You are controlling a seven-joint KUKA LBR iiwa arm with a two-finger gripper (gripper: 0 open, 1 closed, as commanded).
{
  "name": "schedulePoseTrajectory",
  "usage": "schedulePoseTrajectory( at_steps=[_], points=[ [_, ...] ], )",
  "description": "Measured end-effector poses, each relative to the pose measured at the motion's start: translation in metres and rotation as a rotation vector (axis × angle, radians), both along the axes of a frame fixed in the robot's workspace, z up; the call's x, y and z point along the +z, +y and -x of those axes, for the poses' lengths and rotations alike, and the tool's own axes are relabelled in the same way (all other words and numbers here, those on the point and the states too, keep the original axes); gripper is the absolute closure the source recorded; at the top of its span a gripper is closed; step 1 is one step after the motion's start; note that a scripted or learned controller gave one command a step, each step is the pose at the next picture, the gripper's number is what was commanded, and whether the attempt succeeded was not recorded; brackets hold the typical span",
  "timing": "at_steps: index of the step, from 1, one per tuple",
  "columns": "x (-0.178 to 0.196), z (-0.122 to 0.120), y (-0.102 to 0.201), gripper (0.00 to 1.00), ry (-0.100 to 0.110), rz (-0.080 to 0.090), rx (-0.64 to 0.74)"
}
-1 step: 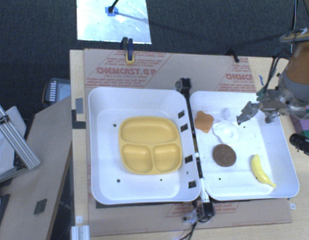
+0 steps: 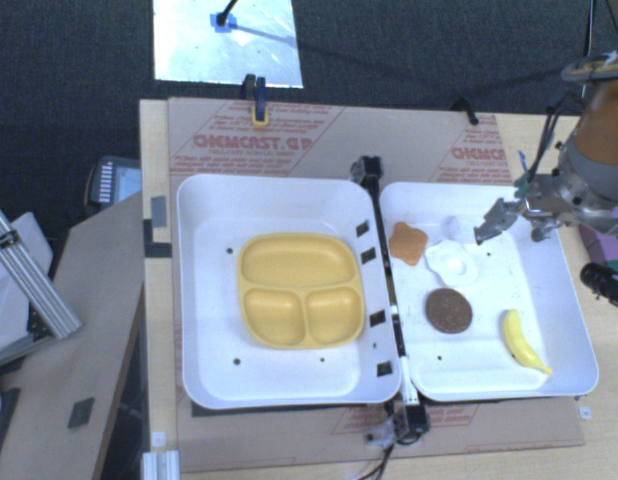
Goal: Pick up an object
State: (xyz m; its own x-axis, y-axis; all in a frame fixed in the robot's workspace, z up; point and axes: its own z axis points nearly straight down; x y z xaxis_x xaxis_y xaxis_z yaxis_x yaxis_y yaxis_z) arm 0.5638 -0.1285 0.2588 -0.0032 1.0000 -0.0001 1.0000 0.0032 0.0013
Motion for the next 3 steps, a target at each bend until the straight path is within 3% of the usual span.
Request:
schedulePoseTrajectory(
  at_steps=[3],
  points=[
    [-0.143,-0.017,0.003,0.0,0.004,-0.001,-0.002]
  ],
)
